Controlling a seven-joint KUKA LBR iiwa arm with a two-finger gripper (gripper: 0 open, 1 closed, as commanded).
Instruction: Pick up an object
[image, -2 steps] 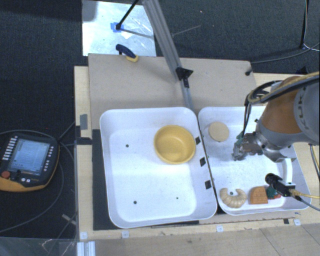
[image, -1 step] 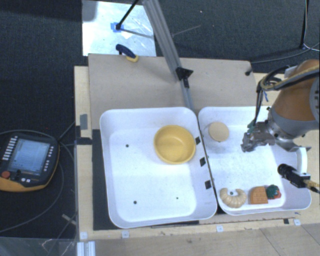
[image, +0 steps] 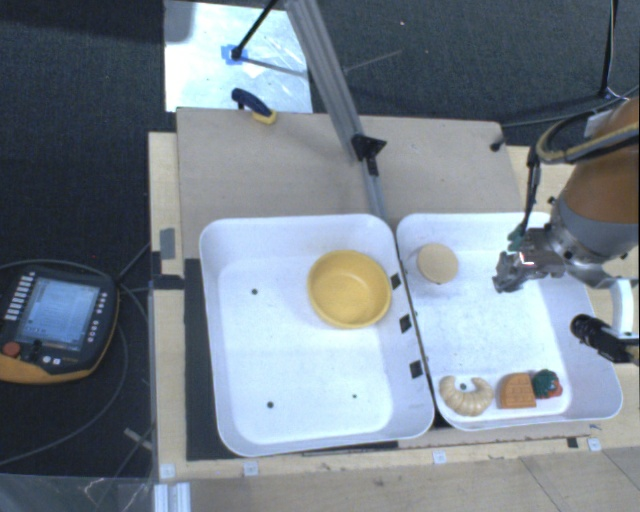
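Grey two-finger gripper (image: 508, 276) hovers over right shallow white bin (image: 500, 340), far half; grip state cannot tell. Round tan disc (image: 437, 264) lies left of it, apart. Yellow plastic bowl (image: 349, 288) sits in left white bin (image: 290, 400).

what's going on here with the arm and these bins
A robot arm reaches in from the right, its gripper over the right bin, nothing visibly in it. That bin has a round tan disc near its top left and a croissant, an orange block and a small green-and-red item along the bottom. The left bin holds a yellow bowl.
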